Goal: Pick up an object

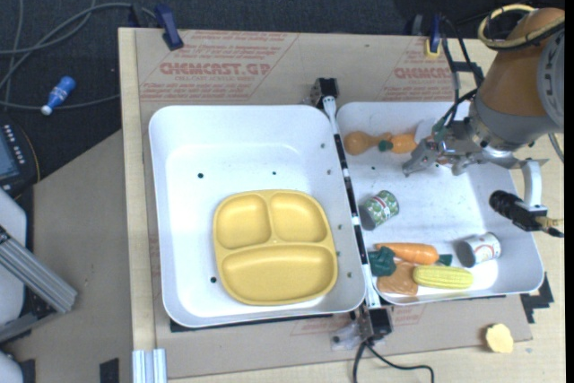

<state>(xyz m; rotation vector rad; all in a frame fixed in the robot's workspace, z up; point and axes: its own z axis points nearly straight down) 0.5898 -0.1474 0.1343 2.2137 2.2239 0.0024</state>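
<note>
The right bin (448,117) holds several toy foods. An orange squash-shaped toy (381,142) lies near its far left corner and a green can (378,207) by its left wall. A carrot (408,253), a corn cob (441,278) and a silver and red can (480,248) lie along the near side. My gripper (437,157) hangs over the far part of this bin, just right of the orange toy. It is open, with nothing between its fingers.
The left bin (179,148) holds a yellow divided plate (273,247). A black part on the arm (513,209) juts over the right bin's right side. A small yellow piece (499,337) lies on the bench near the front right corner.
</note>
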